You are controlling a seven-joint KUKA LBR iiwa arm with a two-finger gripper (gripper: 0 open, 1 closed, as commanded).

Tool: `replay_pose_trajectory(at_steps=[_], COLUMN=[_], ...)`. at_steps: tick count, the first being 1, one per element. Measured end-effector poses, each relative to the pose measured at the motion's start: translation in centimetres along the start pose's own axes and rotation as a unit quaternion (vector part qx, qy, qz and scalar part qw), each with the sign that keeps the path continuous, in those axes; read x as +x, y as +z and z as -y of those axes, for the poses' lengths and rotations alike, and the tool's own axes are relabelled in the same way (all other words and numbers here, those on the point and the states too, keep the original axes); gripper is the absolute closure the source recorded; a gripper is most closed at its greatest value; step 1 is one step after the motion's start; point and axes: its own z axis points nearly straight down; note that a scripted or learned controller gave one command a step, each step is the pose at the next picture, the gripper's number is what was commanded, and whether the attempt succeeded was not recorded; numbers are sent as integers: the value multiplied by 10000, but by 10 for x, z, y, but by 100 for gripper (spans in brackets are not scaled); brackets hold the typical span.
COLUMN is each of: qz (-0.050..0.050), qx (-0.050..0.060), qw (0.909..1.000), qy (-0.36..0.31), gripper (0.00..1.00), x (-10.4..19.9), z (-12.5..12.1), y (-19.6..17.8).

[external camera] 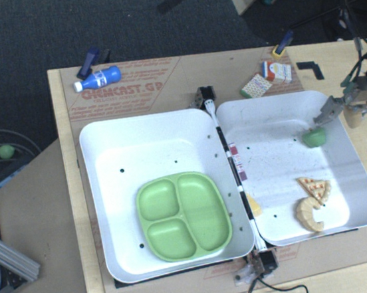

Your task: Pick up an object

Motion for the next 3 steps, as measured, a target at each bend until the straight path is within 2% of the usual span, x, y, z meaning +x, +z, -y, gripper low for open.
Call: replay_pose_trajectory(at_steps=[1, 2, 3], qz=[-43, -4, 4], qx=[31, -9, -16], qw=[10000, 10000, 10000], qy=[-17, -8, -8], gripper=[0, 0, 0], x=[1, 50, 68], z=[-20, -65, -83], y=[122, 134, 114])
